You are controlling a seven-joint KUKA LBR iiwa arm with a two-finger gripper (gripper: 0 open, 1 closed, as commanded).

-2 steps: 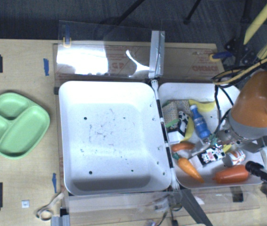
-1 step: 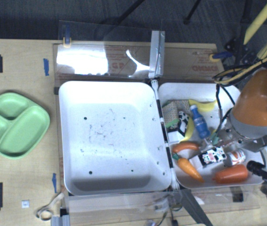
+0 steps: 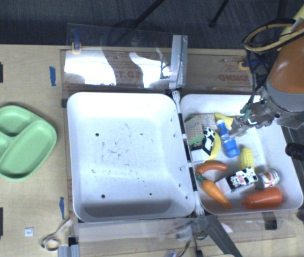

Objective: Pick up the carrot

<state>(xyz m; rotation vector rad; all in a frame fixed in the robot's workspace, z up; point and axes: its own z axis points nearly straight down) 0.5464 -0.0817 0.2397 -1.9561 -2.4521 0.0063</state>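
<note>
Two shallow white plastic bins (image 3: 122, 103) sit side by side on a pale wooden bench (image 3: 28, 90). My grey arm with its orange band (image 3: 296, 63) reaches in over the right bin's far edge, gripper (image 3: 243, 121) above the toys; how it stands, I cannot tell. The small orange carrot (image 3: 216, 191) lies near that bin's near left corner, running diagonally.

Orange carrot (image 3: 215, 192), red pepper (image 3: 262, 198), yellow corn (image 3: 245, 156), blue bottle (image 3: 228, 140), black-and-white cow-patterned box (image 3: 241, 178), green plate (image 3: 15, 141), white bins (image 3: 82, 143).
</note>
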